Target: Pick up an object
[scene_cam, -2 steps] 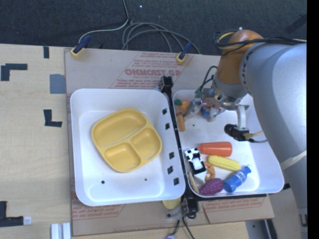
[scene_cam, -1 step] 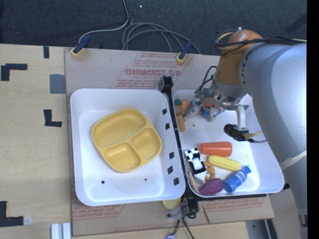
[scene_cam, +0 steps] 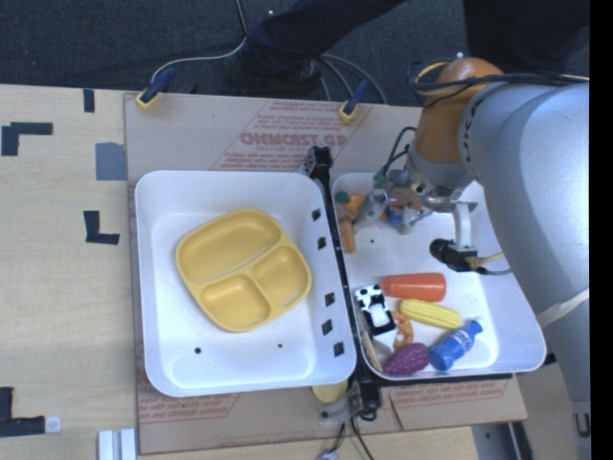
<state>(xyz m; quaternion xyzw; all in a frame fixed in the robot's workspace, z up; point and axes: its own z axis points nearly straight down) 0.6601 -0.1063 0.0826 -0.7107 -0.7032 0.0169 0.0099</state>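
My gripper (scene_cam: 396, 209) hangs low over the far end of the right bin (scene_cam: 508, 305), below the arm's orange band (scene_cam: 442, 123). A small orange piece (scene_cam: 354, 202) and a brown stick (scene_cam: 346, 235) lie just left of it, near the bin's left wall. At the near end lie a red-orange carrot (scene_cam: 414, 286), a yellow corn cob (scene_cam: 430, 313), a blue bottle (scene_cam: 455, 345), a purple grape bunch (scene_cam: 407, 358), a black-and-white toy (scene_cam: 373, 308) and an orange pretzel-like piece (scene_cam: 401, 332). Nothing is visibly held.
The left bin (scene_cam: 158, 286) holds a yellow divided plate (scene_cam: 243, 268). A black divider strip (scene_cam: 334, 257) runs between the bins. The grey arm (scene_cam: 536, 190) covers the right bin's far right side. Cables (scene_cam: 335, 70) trail behind the bins.
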